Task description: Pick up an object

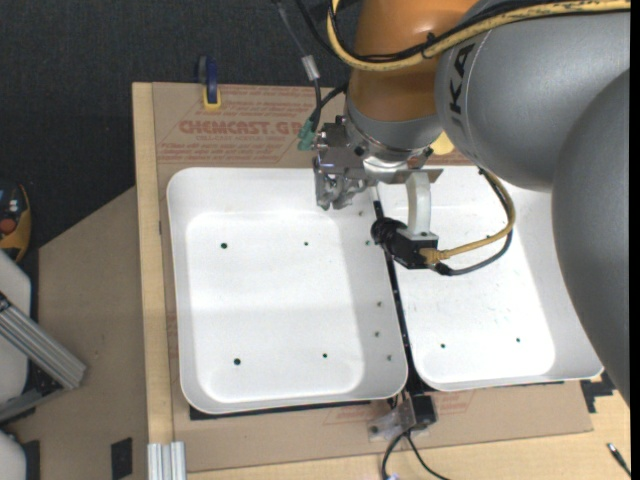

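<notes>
Even, fairly bright light falls from above on the left bin point(270, 298), whose white floor reads cleanly, with a soft grey shadow band across its upper half below the arm point(520, 88) and a brighter patch toward its near edge. The arm, close to the lens to the right of and above that bin, is soft and out of focus, with a dull sheen on its orange band point(400, 28). Left of that bin the surroundings fall off into dark, and fine detail is slightly grainy throughout.
</notes>
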Controlling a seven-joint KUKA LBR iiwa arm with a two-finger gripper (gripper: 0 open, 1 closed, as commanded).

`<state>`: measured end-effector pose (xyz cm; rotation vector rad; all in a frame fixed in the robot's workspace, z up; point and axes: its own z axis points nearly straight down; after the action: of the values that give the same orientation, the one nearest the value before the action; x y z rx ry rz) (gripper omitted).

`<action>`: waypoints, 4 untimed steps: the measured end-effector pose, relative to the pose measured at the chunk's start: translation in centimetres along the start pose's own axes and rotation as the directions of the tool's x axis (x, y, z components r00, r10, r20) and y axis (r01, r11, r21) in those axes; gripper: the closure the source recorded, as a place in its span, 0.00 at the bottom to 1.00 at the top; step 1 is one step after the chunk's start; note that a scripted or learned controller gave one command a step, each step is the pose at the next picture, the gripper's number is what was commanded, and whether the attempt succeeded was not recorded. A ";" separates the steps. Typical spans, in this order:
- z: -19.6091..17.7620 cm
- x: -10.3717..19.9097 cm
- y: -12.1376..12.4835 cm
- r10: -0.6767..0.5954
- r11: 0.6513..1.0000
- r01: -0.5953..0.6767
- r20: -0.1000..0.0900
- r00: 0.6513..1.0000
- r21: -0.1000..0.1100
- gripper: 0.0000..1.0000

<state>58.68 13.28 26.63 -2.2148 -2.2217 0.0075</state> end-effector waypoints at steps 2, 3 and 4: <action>1.9 3.0 -0.4 -0.005 1.000 0.005 -0.002 1.000 0.003 1.00; -5.0 -1.4 2.6 0.007 1.000 -0.007 0.000 1.000 -0.016 1.00; -5.1 0.2 -1.6 0.001 1.000 -0.001 -0.001 1.000 -0.003 1.00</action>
<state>57.09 13.50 31.73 -2.2163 -2.2220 0.0028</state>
